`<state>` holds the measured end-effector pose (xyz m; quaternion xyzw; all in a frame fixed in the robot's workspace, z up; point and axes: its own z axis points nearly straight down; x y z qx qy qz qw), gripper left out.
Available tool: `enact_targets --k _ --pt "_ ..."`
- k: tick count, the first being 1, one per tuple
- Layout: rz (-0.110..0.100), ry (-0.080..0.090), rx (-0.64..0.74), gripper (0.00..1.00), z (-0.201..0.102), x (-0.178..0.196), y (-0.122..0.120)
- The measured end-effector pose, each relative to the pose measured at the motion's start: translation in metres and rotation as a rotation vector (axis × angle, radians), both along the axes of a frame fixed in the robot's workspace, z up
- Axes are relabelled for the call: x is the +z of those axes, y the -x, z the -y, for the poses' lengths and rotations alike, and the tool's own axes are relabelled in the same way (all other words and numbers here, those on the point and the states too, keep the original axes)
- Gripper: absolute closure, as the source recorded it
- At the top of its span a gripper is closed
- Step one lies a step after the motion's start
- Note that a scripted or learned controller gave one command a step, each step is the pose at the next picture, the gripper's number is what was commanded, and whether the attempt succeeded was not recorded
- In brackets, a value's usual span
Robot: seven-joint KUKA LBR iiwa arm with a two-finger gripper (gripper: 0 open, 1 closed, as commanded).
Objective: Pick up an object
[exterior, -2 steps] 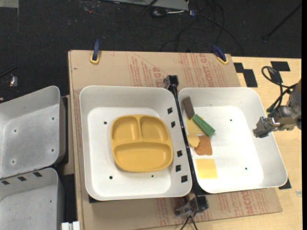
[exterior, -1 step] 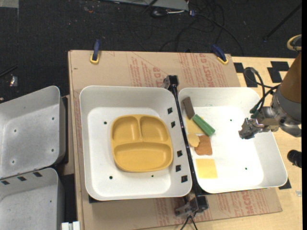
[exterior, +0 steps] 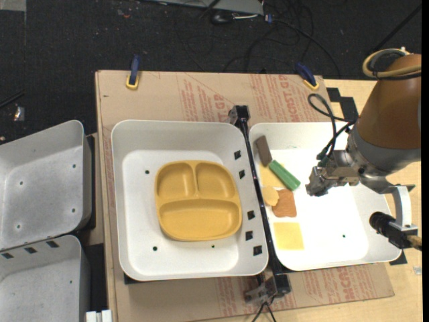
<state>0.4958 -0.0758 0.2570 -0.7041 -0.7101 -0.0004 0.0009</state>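
In the right bin (exterior: 348, 243) several small objects lie near its left wall: a dark brown bar (exterior: 263, 150), a green block (exterior: 284, 174), a pale yellow piece (exterior: 271, 194), an orange-brown piece (exterior: 285, 205) and a yellow square (exterior: 289, 235). My gripper (exterior: 320, 183) hangs over the middle of the right bin, a little to the right of the green block and apart from it. The arm's grey and orange body (exterior: 392, 119) reaches in from the right.
The left bin (exterior: 134, 247) holds a yellow divided plate (exterior: 198, 200). A black divider (exterior: 255, 193) runs between the two bins. White trays (exterior: 40, 180) lie off the bench at the left. Cables (exterior: 328, 123) hang by the wrist.
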Motion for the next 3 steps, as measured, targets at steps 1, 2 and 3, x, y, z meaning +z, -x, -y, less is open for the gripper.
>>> enact_targets --k 1,2,3 --pt "-0.002 0.0 -0.002 1.0 -0.052 -0.018 -0.004" --pt "0.001 0.001 -0.001 1.0 -0.108 -0.011 -0.007" --pt "0.001 0.001 -0.001 1.0 -0.153 -0.014 -0.011"
